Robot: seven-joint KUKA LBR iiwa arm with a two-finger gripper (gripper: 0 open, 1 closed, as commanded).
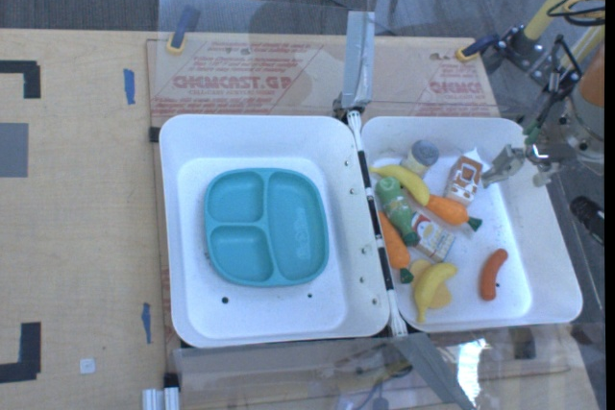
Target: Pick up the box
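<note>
Two smooth white bins (pixel 192 149), small carton box (pixel 465 178), gripper (pixel 507 165) beside it

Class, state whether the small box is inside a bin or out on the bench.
Inside: the box lies in the right bin, among the toy food.

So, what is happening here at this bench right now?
A robot arm reaches in from the right over the right bin, which holds a pile of toy food. Its tool hangs close beside a small white and orange box that lies near the bin's far side, next to a carrot and a banana. The box is not lifted yet. The left bin holds a blue divided plate, which nothing touches.
</note>
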